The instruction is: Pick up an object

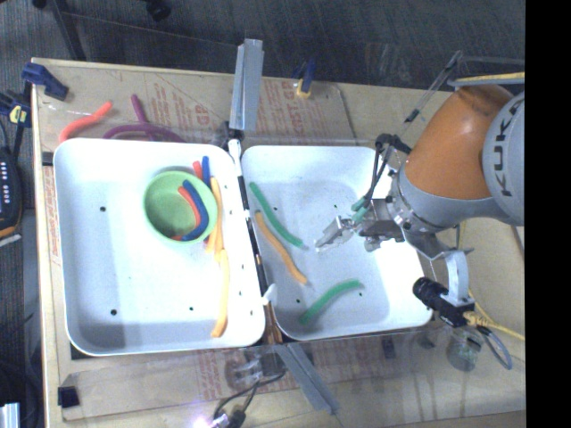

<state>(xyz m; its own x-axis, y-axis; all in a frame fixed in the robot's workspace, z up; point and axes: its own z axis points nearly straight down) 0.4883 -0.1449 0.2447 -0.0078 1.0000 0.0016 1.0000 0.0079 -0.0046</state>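
- Overhead, nearest the lens, the grey arm (455, 154) with its orange band reaches in from the right over the right bin (393, 315)
- Its gripper (332, 235) hangs above the middle of that bin, fingers spread a little apart, nothing between them
- A green strip (275, 215) lies slanted in the right bin, just left of the gripper tips
- An orange strip (280, 249) lies beside it, nearer the bin's left wall, running down toward the middle
- A second, curved green strip (329, 298) lies toward the front of the right bin, below the gripper and apart from it
- The left bin (98, 275) holds a green bowl (169, 208) near its upper right part
- Red and blue strips (192, 199) curl over the bowl's right side
- A yellow-orange strip (220, 275) runs along the left bin's right wall, from beside the bowl down toward the front
- Behind the left bin, on the bench (178, 96), lie a red-orange strip (85, 120) and purple strips (143, 127)
- A grey bar (245, 83) stands at the back, above where the two bins meet
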